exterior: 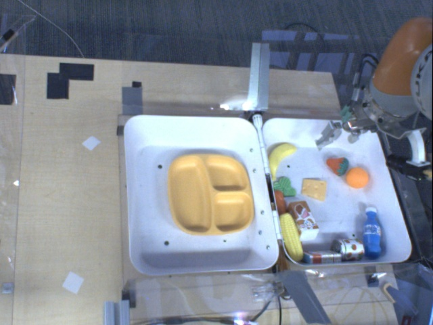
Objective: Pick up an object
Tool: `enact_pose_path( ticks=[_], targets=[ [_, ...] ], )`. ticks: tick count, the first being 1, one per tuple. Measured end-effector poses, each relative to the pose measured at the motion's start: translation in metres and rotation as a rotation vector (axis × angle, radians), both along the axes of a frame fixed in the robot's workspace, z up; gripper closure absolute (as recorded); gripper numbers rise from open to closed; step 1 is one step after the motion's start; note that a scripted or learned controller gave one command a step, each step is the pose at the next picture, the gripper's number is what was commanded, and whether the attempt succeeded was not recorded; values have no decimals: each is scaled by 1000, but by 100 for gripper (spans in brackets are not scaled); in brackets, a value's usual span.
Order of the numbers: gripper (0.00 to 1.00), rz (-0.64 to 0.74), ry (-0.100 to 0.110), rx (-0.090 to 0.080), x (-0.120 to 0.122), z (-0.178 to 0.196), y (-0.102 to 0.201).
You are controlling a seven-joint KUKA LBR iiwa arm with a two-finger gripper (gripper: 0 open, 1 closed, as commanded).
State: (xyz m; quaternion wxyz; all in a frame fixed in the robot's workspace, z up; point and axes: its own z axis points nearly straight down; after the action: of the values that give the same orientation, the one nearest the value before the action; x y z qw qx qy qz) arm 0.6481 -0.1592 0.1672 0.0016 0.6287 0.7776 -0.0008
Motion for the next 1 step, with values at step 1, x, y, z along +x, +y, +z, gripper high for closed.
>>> enact_pose_path(
  ticks=[1],
  targets=[
    [0, -107, 0, 4, 21, -66, 3]
  ],
)
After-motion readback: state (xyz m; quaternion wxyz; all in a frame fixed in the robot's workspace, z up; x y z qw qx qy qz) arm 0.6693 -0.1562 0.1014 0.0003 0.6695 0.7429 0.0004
